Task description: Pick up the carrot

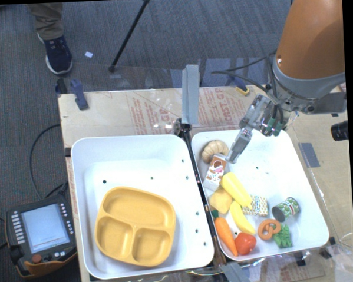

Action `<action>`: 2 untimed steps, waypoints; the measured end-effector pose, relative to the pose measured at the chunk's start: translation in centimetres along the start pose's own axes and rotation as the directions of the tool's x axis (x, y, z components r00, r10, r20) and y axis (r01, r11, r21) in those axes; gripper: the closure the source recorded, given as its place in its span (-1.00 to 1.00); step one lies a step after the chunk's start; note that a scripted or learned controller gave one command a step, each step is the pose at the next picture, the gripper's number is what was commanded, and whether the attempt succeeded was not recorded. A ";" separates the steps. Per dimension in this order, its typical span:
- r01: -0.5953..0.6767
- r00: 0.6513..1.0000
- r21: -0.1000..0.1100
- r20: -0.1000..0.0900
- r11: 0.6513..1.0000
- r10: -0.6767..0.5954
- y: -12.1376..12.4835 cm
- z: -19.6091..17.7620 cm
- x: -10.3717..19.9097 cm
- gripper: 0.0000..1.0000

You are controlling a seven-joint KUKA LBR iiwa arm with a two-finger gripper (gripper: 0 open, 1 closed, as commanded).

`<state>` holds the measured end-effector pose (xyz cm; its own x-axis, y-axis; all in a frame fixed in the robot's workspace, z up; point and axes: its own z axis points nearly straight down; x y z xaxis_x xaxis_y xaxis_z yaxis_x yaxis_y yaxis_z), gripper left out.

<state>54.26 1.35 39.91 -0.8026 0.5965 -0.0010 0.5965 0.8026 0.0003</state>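
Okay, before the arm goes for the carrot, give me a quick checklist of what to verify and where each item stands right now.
1. Carrot located: ok. The carrot lies near the front left corner of the right bin.
2. Gripper over the carrot: not ok. The gripper sits at the far end of that bin, near the croissant.
3. Carrot free of neighbours: not ok. The tomato touches it and the banana lies close beside it.
4. Carrot in the gripper: not ok, it is in the bin.
5. Finger opening: cannot tell.
6. Path clear: not ok. The small carton and the lemon lie between gripper and carrot.
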 end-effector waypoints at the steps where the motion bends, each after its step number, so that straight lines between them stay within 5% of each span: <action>1: 0.275 0.962 0.000 0.000 0.962 -0.275 -6.6 -1.9 3.2 -1.00; 2: 0.026 1.000 0.003 -0.005 1.000 -0.026 -5.2 10.9 2.9 -1.00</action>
<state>48.78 -1.11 29.00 -0.8179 0.5753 0.0038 0.5753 0.8179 -0.0026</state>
